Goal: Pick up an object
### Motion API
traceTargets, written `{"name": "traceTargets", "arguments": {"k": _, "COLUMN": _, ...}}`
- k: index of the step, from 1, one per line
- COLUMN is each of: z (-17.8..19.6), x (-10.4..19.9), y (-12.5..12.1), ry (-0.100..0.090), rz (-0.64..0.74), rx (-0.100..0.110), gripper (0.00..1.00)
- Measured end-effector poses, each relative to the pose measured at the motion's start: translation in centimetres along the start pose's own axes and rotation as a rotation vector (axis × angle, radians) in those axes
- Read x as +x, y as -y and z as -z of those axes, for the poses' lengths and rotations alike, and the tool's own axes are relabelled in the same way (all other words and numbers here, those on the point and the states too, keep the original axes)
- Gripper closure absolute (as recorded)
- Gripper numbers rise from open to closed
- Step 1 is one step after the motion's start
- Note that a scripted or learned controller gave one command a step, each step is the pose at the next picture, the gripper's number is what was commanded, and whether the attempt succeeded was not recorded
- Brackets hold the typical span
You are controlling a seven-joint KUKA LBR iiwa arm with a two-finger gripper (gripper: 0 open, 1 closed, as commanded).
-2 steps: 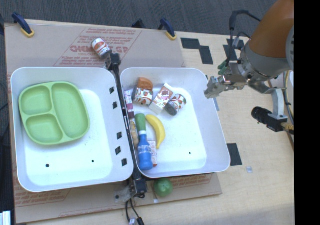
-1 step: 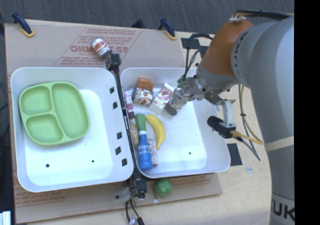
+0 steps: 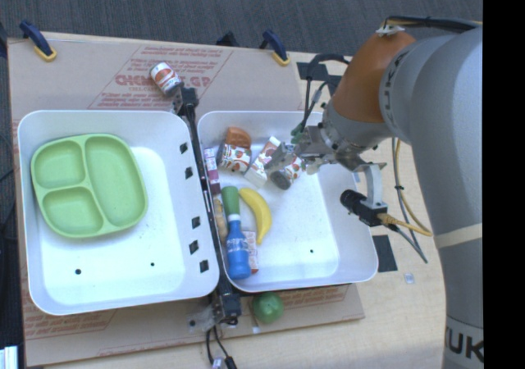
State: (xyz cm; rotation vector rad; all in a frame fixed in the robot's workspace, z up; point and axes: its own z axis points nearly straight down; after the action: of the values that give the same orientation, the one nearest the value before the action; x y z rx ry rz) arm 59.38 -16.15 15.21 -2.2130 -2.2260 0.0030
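Note:
My gripper (image 3: 294, 159) hangs low over the back of the right bin (image 3: 328, 257), reaching in from the right. Directly beneath and beside it lie a white patterned packet (image 3: 267, 154) and a small grey can (image 3: 283, 178), both touching or very close to the gripper's tip. A brown-topped cup (image 3: 236, 154) sits just left of them. Further forward lie a yellow banana (image 3: 259, 211), a green-capped item (image 3: 230, 199) and a blue bottle (image 3: 237, 251) along the bin's left wall. I cannot make out whether anything is held.
The left bin (image 3: 107, 277) holds a green divided plate (image 3: 89, 185). A small can (image 3: 166, 78) lies on the cardboard behind the bins, and a green lime (image 3: 267, 307) sits in front of the right bin. The arm's bulk covers the right side.

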Motion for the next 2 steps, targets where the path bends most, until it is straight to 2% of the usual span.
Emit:
{"name": "traceTargets", "arguments": {"k": 1, "z": -6.1, "x": -0.7, "y": 2.4, "ry": 0.0, "rz": 0.001, "rx": 0.001, "gripper": 0.0}}
{"name": "traceTargets", "arguments": {"k": 2, "z": -5.0, "x": -0.6, "y": 2.4, "ry": 0.0, "rz": 0.005, "rx": 0.002, "gripper": 1.0}}
